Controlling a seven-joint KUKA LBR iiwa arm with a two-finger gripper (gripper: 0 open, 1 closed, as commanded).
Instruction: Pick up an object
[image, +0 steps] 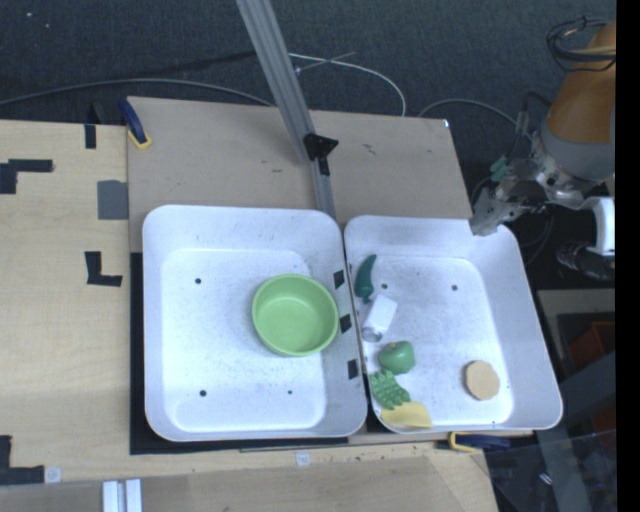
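Observation:
A light green bowl (295, 315) sits in the left bin (175, 240). Along the left wall of the right bin (520, 300) lie a dark green pepper-like piece (365, 276), a small white object (379, 317), a green round toy (397, 357), a green leafy piece (388, 389) and a yellow piece (411, 415). A tan round disc (482, 380) lies near that bin's front right corner. My gripper (487, 213) hangs over the right bin's back right corner, apart from all the objects, with nothing visibly in it.
A grey metal pole (285, 90) slants down to the bins' shared back edge. White and black cables (360, 75) run behind the bench. Black tape marks (95, 268) dot the wooden surface on the left.

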